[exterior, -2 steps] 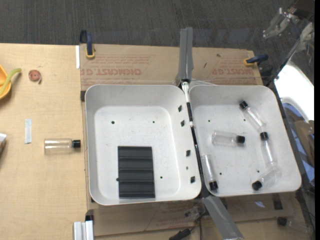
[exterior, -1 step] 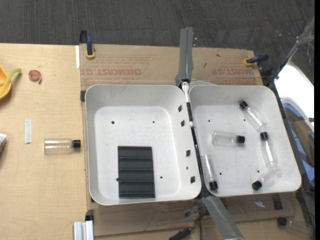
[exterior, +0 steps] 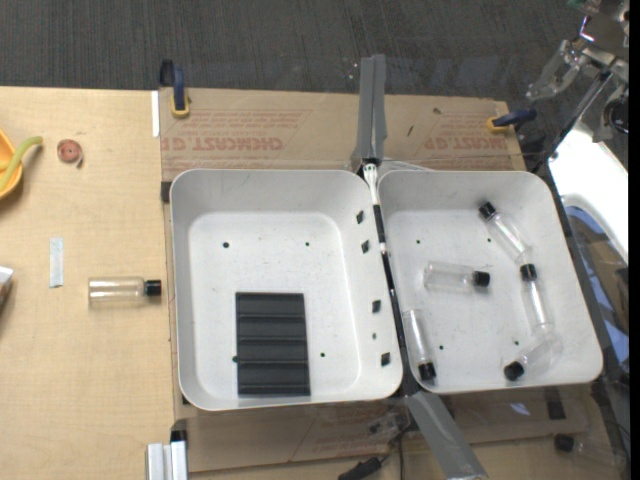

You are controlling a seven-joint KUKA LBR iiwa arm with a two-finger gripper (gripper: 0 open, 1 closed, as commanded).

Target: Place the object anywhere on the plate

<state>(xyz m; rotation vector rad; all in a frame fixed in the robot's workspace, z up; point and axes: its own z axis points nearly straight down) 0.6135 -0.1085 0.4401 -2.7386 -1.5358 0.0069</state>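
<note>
A black ribbed rectangular plate (exterior: 271, 344) lies flat in the front part of the left bin (exterior: 200, 268). Several clear plastic tubes with black caps are scattered in the right bin (exterior: 560, 228). One tube (exterior: 455, 278) lies near that bin's middle and another (exterior: 416, 340) runs along its left wall. A third tube (exterior: 501, 228) rests at the back right. Two more, a straight one (exterior: 536, 298) and a lower one (exterior: 534, 358), lie along the right wall and front right corner. None of the tubes touches the plate.
On the wooden bench left of the bins lies a clear bottle with a black cap (exterior: 120, 288). A yellow object (exterior: 10, 163), a small red disc (exterior: 68, 151) and a pale strip (exterior: 56, 262) sit further left. Clamps (exterior: 176, 93) hold the cardboard behind the bins.
</note>
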